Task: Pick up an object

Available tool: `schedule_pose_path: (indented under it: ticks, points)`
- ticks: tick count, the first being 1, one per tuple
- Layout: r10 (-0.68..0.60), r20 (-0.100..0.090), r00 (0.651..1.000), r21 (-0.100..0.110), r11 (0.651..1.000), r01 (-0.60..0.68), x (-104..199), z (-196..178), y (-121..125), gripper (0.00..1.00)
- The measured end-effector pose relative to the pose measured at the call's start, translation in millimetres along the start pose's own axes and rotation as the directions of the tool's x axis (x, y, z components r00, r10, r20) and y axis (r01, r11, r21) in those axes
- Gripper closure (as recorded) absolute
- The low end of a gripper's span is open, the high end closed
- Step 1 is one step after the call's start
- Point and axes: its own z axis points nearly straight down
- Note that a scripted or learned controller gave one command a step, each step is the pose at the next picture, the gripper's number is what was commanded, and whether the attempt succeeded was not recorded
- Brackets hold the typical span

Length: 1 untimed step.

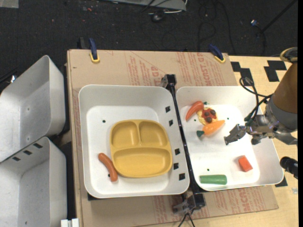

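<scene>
In the right bin (pixel 265 174) lie a red chili pepper (pixel 193 109), a small pizza slice toy (pixel 208 114), an orange carrot (pixel 212 126), an orange-red block (pixel 245 163) and a green cucumber piece (pixel 213 178). My gripper (pixel 233 135) hangs over the right bin's middle, right of the carrot and above-left of the block. Its dark fingers (pixel 229 138) point left with nothing visible between them. In the left bin a yellow divided plate (pixel 140 148) lies with a red sausage (pixel 108 166) at its lower left.
Both bins sit on a cardboard-covered bench (pixel 142 65) held by yellow clamps (pixel 94 56). Two spare white bins (pixel 28 103) stand tilted at the far left. Cables run from the arm across the right bin's far right rim.
</scene>
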Motion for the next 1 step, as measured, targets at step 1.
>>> schedule_pose_path:
  ticks: [1]
  points:
    - [-0.001, 0.0, 1.0, -0.001, 1.0, 0.001, -0.7, 47.2, 7.7, 0.0]
